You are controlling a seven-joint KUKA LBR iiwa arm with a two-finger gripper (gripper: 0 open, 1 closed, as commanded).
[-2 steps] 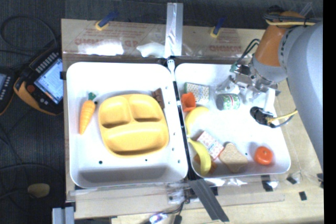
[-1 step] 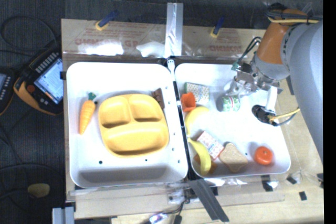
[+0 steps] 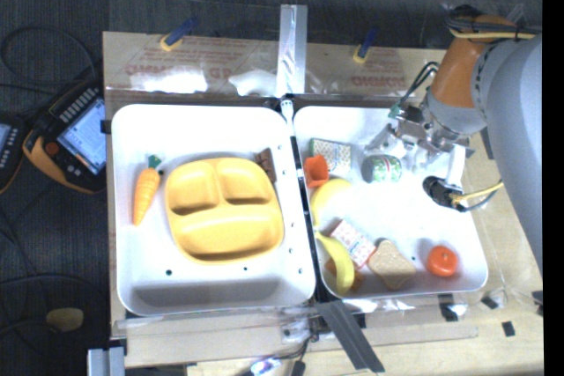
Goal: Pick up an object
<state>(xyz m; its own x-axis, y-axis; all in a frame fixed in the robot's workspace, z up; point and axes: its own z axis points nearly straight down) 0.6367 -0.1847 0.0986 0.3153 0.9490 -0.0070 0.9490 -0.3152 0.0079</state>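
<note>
The end effector (image 3: 394,156) stands low in the right bin (image 3: 476,251), its fingers spread around a green-and-white can (image 3: 382,167). The orange tomato (image 3: 442,259) lies well below it, apart.

Bins: 2, left bin (image 3: 123,277) and right bin (image 3: 471,273)
Tray (image 3: 225,207): 1, yellow, left bin
Carrot (image 3: 144,192): 1, left bin's left edge
Banana (image 3: 337,261): 1
Bread slice (image 3: 392,263): 1
Tomato (image 3: 442,260): 1, right bin's near right corner
Green can (image 3: 383,167): 1
Cartons: 2, one (image 3: 330,152) at far edge, one (image 3: 352,242) beside banana
Clips: 2, left (image 3: 177,33), right (image 3: 362,50)
</note>
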